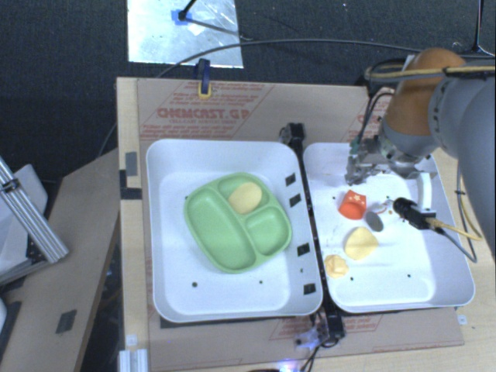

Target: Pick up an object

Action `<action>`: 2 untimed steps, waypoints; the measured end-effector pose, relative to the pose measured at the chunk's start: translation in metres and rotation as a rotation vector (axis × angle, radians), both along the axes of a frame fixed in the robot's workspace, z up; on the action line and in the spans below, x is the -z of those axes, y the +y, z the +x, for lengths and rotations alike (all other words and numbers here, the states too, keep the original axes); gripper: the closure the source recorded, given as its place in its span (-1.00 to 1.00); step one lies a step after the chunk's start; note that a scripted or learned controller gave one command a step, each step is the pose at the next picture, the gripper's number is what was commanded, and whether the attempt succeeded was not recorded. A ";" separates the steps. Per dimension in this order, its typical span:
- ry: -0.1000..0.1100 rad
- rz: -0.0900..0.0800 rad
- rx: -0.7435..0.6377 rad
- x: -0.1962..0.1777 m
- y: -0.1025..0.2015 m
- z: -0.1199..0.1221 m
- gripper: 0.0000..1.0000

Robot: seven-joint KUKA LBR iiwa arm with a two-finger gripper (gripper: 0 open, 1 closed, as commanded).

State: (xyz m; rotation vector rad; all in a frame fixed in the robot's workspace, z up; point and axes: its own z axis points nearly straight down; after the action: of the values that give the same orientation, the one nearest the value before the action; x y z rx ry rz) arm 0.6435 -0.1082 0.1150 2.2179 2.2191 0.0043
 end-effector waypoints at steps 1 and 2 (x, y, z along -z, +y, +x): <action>-0.001 0.000 -0.004 -0.059 0.006 0.008 1.00; 0.000 0.001 -0.004 -0.096 0.006 0.009 1.00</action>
State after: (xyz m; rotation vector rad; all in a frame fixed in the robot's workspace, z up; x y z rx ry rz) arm 0.6527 -0.1021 0.2106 2.2135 2.2239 0.0051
